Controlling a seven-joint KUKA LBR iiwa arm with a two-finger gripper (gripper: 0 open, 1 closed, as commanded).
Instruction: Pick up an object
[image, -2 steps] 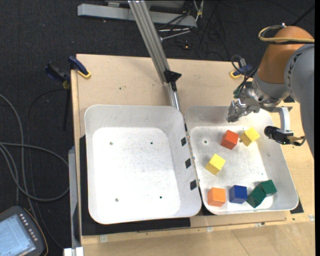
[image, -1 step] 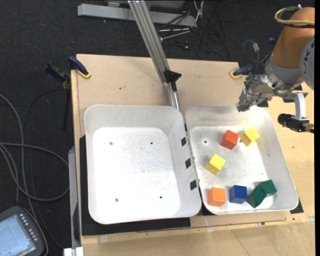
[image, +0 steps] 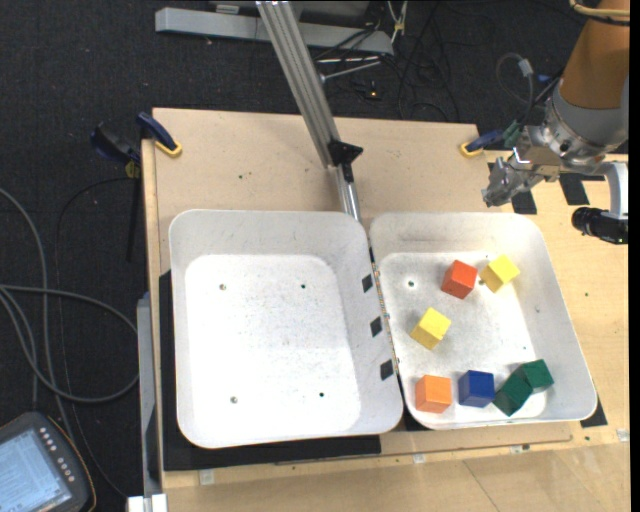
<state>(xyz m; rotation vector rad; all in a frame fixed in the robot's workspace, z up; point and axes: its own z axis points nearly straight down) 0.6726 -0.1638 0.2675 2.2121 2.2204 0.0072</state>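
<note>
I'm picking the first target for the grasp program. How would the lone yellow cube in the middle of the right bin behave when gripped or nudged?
The yellow cube looks rigid with flat faces, so it should slide, not roll, when nudged. It seems small and probably light. It sits apart from the other blocks, so the gripper likely has room on both sides.

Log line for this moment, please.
gripper: above right bin's far rim, holding nothing | blocks: all in right bin | pick: not started
</note>
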